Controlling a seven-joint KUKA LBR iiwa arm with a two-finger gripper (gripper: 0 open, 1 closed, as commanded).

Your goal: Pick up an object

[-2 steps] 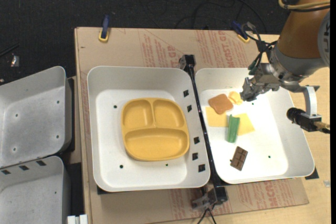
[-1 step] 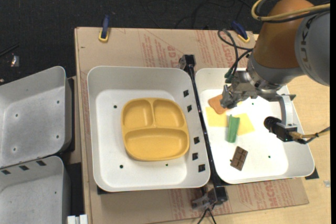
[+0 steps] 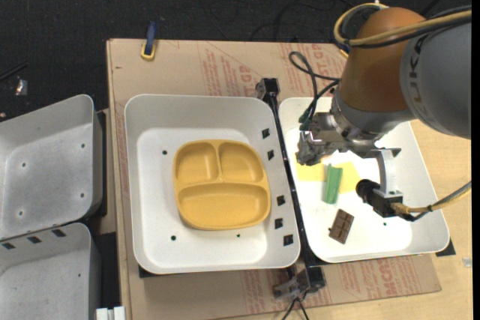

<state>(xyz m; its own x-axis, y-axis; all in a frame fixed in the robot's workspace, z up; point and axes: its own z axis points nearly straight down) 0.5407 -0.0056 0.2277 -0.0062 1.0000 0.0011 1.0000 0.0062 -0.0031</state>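
In the right bin (image 3: 420, 236) lie a green block (image 3: 332, 184), a flat yellow piece (image 3: 312, 171) partly under the arm, and a small brown bar (image 3: 341, 225) nearer the front. My gripper (image 3: 309, 150) hangs low over the bin's left side, just above the yellow piece and left of the green block. The bulky wrist and orange band (image 3: 375, 64) hide the bin's back part.
The left bin (image 3: 150, 236) holds a yellow divided plate (image 3: 222, 184). A black divider with clips (image 3: 283, 183) runs between the bins. Cables loop around the wrist, and a black fitting (image 3: 375, 196) sits right of the green block. Grey trays (image 3: 45, 161) lie off the bench at left.
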